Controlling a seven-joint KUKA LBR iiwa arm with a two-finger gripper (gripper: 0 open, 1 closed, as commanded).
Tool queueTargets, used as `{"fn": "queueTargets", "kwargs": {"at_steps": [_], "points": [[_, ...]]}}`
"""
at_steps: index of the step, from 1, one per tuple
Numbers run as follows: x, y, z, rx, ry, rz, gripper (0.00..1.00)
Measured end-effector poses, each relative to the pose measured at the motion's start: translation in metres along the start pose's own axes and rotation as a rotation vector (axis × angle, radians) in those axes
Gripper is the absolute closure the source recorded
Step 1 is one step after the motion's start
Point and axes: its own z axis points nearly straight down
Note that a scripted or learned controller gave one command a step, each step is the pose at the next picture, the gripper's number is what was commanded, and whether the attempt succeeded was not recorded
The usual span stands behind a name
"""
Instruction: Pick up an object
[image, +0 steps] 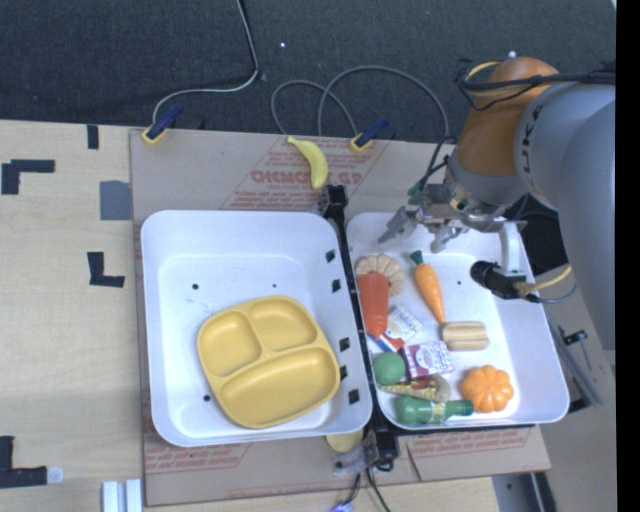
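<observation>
- gripper (418, 225) hovered over right bin (545, 345) back edge, fingers spread apart, nothing between them
- carrot (430, 287) lay just below
- yellow tray (268, 360) in left bin (165, 300)

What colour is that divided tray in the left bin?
Yellow; the divided tray shows plainly in the camera view.

Wooden bench (60, 330), cardboard sheet (230, 175), two white bins (165, 240), banana (310, 160)
</observation>
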Motion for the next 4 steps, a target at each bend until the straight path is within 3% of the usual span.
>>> {"fn": "queueTargets", "kwargs": {"at_steps": [1,2,3,4], "points": [[-0.045,-0.008,0.077,-0.001,0.003,0.011,0.00],[-0.032,-0.028,0.079,-0.001,-0.004,0.007,0.00],[-0.033,-0.027,0.068,-0.002,-0.005,0.008,1.00],[0.031,-0.053,-0.024,-0.001,0.000,0.002,1.00]]}}
